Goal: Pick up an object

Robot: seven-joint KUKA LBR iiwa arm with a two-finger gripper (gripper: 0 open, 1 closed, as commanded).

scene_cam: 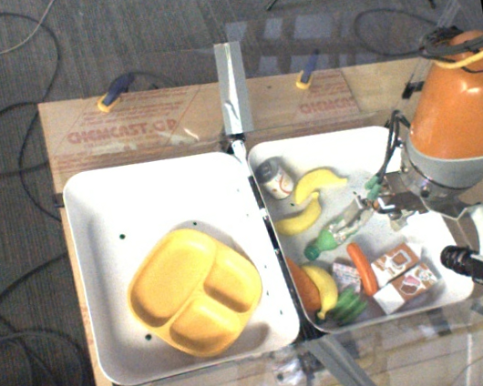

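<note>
Dark carpet strewn with cables surrounds a cardboard-topped bench [146, 126] where two white bins sit side by side. The grey-and-orange arm [459, 117] reaches in over the right bin [353, 145], and its gripper [360, 211] hangs low near the bin's middle, just beside the upper end of a green bottle [322, 242]. Whether the claw is wide or narrow cannot be told from this angle, and nothing can be seen held in it.

The bottle looks the likeliest target. It lies tilted on the bin floor with two bananas [306, 204] crowding it toward the far edge. A clean pick probably means centring the claw across the bottle's narrow body, coming straight down and closing squarely, so that it neither rolls away nor drags a banana along.

The right bin is crowded. A small can [269, 176] stands near its far left corner. An orange-red stick-shaped item [360, 268] and two small cartons [404, 274] lie toward the near edge. A third banana [325, 285], something orange [306, 289] and a dark green vegetable [348, 308] are bunched in the near left corner. The left bin [97, 213] holds a single yellow divided plate [196, 290], set toward its near edge, its compartments bare.
</note>
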